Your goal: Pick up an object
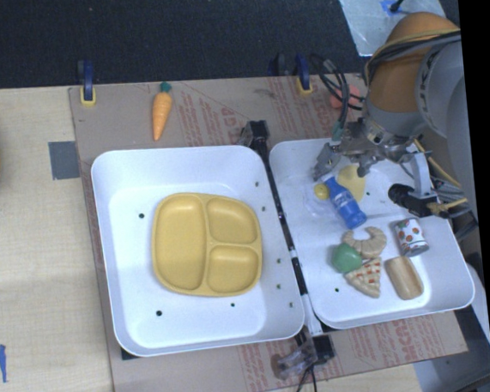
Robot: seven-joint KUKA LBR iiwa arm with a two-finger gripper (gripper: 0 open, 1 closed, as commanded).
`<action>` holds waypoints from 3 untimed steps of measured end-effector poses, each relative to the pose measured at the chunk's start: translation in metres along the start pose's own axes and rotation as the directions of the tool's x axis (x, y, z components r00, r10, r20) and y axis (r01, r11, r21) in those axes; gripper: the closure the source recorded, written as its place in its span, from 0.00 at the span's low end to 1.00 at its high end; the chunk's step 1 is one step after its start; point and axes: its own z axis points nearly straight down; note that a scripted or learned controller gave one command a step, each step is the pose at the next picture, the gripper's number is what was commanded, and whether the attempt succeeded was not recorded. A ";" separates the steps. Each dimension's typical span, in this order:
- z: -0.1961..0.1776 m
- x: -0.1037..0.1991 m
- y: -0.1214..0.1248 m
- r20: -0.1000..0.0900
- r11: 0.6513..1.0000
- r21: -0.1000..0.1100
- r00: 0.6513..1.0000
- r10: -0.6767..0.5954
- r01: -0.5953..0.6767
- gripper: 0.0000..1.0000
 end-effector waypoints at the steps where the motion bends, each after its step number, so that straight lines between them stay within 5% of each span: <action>1: 0.031 0.011 -0.015 0.000 1.000 0.002 1.000 0.000 0.000 0.00; 2: 0.018 0.009 -0.013 0.002 1.000 -0.002 1.000 0.000 0.000 1.00; 3: -0.076 0.062 -0.049 -0.001 1.000 -0.010 1.000 -0.003 0.003 1.00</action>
